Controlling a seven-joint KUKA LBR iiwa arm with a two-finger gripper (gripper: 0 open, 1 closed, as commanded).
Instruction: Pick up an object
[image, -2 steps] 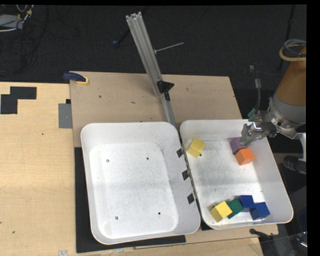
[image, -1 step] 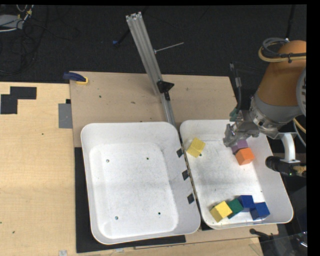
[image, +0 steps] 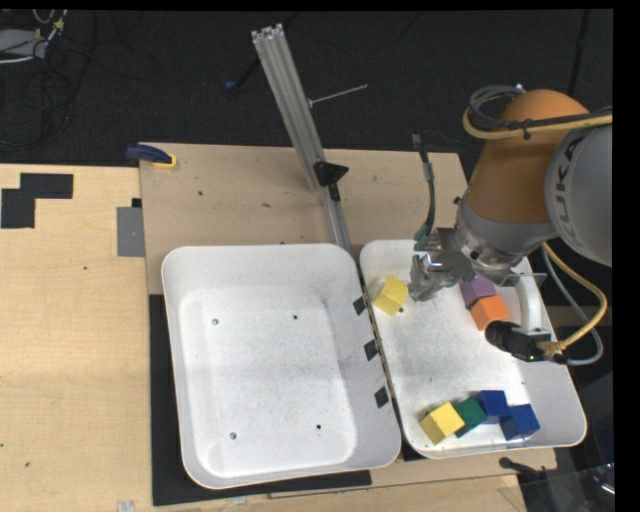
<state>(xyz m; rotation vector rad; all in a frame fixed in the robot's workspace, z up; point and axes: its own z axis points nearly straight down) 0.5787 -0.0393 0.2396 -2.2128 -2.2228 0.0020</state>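
The right bin (image: 560, 425) holds several blocks. A yellow block (image: 391, 296) sits tilted near its upper left, close to the bin's left wall. My gripper (image: 426, 283) hangs just right of that block, close to it or touching it; I cannot tell whether it grips it. A purple block (image: 478, 290) and an orange block (image: 490, 312) lie right of the gripper, partly under the wrist. At the bin's front lie a second yellow block (image: 441, 421), a green block (image: 468, 413) and two blue blocks (image: 492, 402) (image: 520, 421).
The left bin (image: 200, 290) stands beside the right one, with black clips (image: 371, 349) along the shared edge. A slanted metal rail (image: 296, 110) rises behind the bins. Cables (image: 560, 340) hang at the arm's right.
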